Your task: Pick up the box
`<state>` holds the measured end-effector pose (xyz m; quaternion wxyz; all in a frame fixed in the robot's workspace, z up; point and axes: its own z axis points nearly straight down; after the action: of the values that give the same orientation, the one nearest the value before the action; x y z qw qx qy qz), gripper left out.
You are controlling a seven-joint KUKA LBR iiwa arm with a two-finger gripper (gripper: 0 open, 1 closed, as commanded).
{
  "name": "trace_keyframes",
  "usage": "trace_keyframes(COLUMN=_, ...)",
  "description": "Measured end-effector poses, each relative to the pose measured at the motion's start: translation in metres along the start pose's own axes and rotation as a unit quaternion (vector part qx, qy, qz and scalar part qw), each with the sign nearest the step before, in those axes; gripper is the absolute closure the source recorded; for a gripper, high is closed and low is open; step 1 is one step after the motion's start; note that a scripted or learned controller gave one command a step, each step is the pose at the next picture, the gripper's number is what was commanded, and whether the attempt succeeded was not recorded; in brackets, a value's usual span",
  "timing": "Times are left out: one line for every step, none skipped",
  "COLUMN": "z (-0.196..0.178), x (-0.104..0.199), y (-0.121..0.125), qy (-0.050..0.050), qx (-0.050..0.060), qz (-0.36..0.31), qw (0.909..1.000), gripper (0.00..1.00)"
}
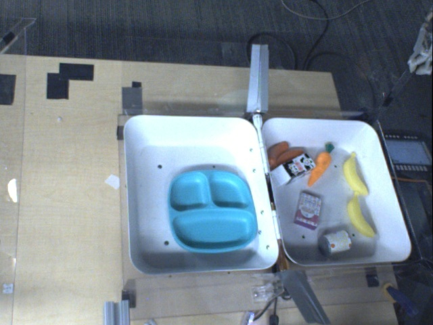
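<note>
Bins sit side by side at the middle of the camera view, their inner rims touching along a central seam, so that things can be carried from one to the other. The left bin holds a blue divided tray lying flat near its centre. The right bin gathers the loose items, spread apart enough for each to be reached singly.

The box lies flat in the lower middle of the right bin, clear of its neighbours. It is small, rectangular, purple to pink with a pale printed panel on its upper face, slightly turned from the bin's edges. Above it lie a carrot, a small black-and-white carton and a brownish sausage-like piece; to the right are two bananas; below right rests a grey can on its side.

As for the pincer, I cannot tell its state, nor whether it has hold of anything.
</note>
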<state>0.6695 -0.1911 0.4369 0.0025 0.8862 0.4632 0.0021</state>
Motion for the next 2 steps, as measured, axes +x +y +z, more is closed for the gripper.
trace_keyframes(z=0.000, x=-0.002, y=0.001, qy=0.001, qx=0.000, qz=0.074, qw=0.9972, gripper=1.00)
trace_keyframes(z=0.001, x=0.040, y=-0.039, qy=0.001, qx=0.002, qz=0.084, qw=0.9965, gripper=1.00)
